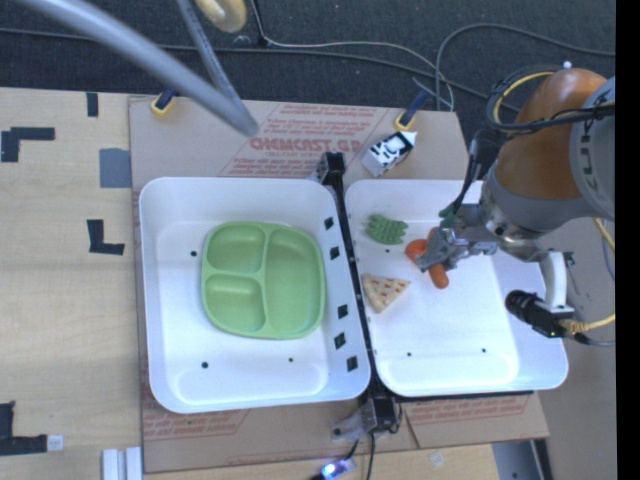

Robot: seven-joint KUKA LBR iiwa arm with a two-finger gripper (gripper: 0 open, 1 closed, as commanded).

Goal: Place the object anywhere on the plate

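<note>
From the overhead camera view we see two white bins side by side on the desk. The left bin [160, 268] holds a green plate [264, 279] with three compartments, all bare. It sits roughly in the middle of that bin, flat and easy to reach from above, which we judge makes any compartment a fair target.

The right bin [500, 358] holds the loose pieces. A green ridged item [386, 230] lies at its far left, and a tan wedge [384, 292] like a slice of pizza lies nearer, close to the divider between the bins. An orange-red piece [415, 250] shows just left of the end effector [447, 252], and a second orange-red piece [439, 277] shows just below it — they may be two ends of one carrot-like object, but we cannot tell.

The arm reaches in from the right and its end effector is low over these orange pieces, seemingly there to pick one up. We cannot make out its state, nor whether anything is gripped.

The object to be moved lies in the right bin, well apart from the plate, so we judge the placing not yet done.
</note>
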